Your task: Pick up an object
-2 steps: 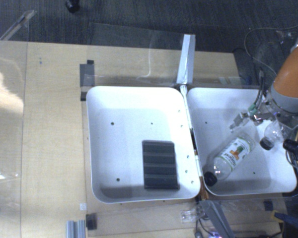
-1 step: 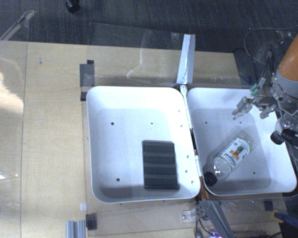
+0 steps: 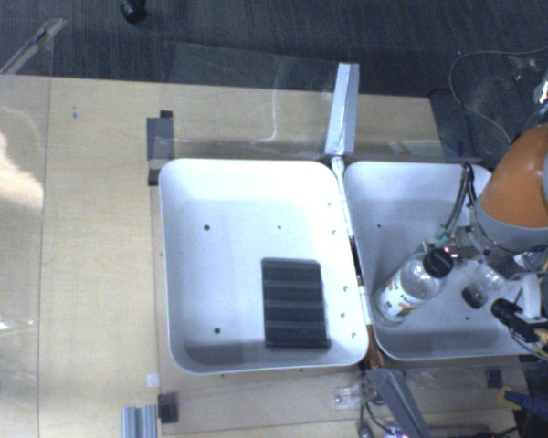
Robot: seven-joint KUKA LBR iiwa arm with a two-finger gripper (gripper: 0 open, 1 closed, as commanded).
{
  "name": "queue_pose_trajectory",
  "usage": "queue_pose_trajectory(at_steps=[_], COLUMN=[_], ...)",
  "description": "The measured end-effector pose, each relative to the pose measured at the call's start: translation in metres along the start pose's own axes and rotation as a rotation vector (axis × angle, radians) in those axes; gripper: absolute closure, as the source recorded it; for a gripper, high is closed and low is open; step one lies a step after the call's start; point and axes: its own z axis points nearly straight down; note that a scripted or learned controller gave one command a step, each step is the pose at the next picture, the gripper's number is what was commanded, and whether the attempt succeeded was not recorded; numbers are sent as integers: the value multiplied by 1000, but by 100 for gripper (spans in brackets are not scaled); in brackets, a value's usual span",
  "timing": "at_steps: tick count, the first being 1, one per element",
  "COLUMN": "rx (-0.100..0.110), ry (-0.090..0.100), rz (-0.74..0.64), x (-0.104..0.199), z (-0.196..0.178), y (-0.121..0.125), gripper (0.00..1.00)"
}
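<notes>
A clear plastic bottle (image 3: 405,290) with a black cap and a yellow-orange label lies on its side in the right bin (image 3: 393,199), near that bin's front left corner. My gripper (image 3: 455,250) hangs low over the right bin, just right of the bottle's cap end, under the orange band (image 3: 522,188) of the arm. Whether it touches the bottle is unclear. A black ribbed rectangular block (image 3: 294,304) lies flat in the left bin (image 3: 219,208), toward its front right.
A small clear object (image 3: 480,292) with a dark piece beside it lies in the right bin, under the arm. A metal post (image 3: 342,108) stands behind the seam between the bins. Cables hang by the arm at the right.
</notes>
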Motion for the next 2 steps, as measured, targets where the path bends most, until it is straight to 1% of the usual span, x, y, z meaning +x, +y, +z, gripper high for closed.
queue_pose_trajectory(at_steps=[1,2], rx=[-5,0], ry=[-3,0], rz=[-225,-79], x=[15,18], z=[17,3], y=[13,91], gripper=[0,0])
